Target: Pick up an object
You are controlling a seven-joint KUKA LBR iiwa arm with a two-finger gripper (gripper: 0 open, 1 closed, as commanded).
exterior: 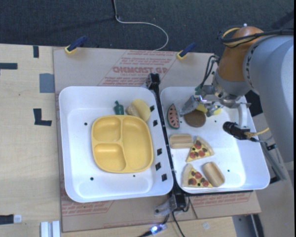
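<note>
My gripper (201, 106) hangs over the far part of the right bin (246, 169), under the orange-banded wrist. Just below it a brown round disc (194, 119) lies on the bin floor, partly covered by the gripper. A watermelon slice (173, 116) sits to its left by the bin wall. Nearer the front lie a tan bread roll (180, 140), a pizza slice (200, 149), a second pizza slice (193, 177) and a brown sausage (213, 174). I see nothing lifted off the floor.
The left bin (74, 132) holds a yellow divided plate (122, 143), with a pale yellow fruit (140, 109) and a small green piece (118, 108) behind it. Black clips line the wall between the bins (160, 132). The arm fills the right side.
</note>
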